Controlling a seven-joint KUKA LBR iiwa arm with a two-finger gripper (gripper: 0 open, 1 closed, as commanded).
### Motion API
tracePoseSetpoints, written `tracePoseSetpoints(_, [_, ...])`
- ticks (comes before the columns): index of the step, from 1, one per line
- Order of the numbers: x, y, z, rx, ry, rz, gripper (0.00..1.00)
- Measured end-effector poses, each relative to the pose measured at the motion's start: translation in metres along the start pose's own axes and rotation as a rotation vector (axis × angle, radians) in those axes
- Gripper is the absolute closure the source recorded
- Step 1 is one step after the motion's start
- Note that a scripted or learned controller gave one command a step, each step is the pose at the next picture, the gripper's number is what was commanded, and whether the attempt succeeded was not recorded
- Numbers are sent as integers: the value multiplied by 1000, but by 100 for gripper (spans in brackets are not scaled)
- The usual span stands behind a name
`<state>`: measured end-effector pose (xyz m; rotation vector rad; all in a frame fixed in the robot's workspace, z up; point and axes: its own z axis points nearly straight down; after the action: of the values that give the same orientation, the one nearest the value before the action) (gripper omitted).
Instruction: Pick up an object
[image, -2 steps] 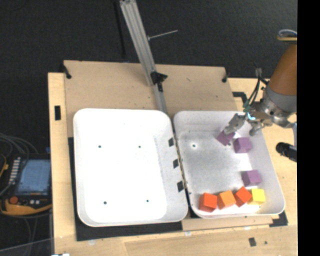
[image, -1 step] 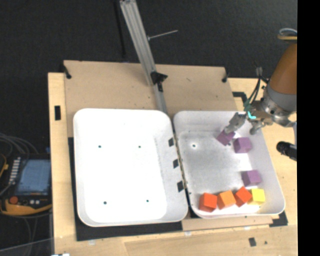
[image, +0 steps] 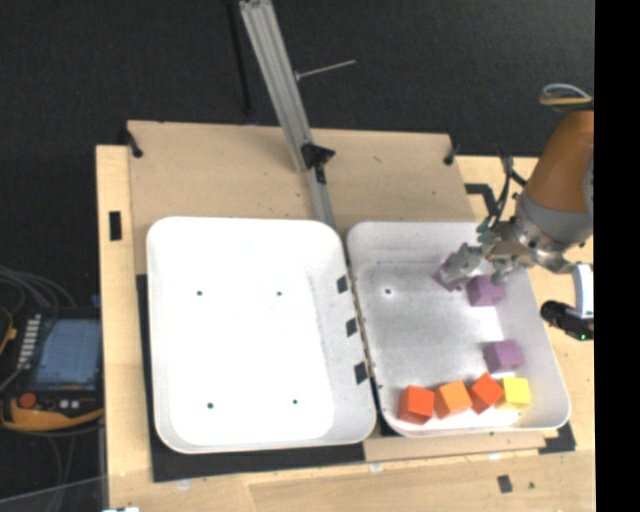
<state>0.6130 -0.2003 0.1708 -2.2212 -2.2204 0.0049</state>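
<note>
While the gripper (image: 470, 268) hovers low over the right bin (image: 400, 300), a purple block (image: 486, 290) sits just beside and under its tip, and I can't tell how the tool is set, so a good pick means centring squarely over that block before dropping straight down. A second purple block (image: 503, 354) lies nearer the front, and along the front wall an orange row (image: 452, 398) ends in a yellow block (image: 516, 390), all well apart from the target; the left bin (image: 160, 300) lies beyond.
</note>
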Motion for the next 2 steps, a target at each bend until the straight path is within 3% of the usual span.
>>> tracePoseSetpoints(1, [0,7,39,-19,-5,0,0])
tracePoseSetpoints(2, [0,10,43,-25,-7,-1,0])
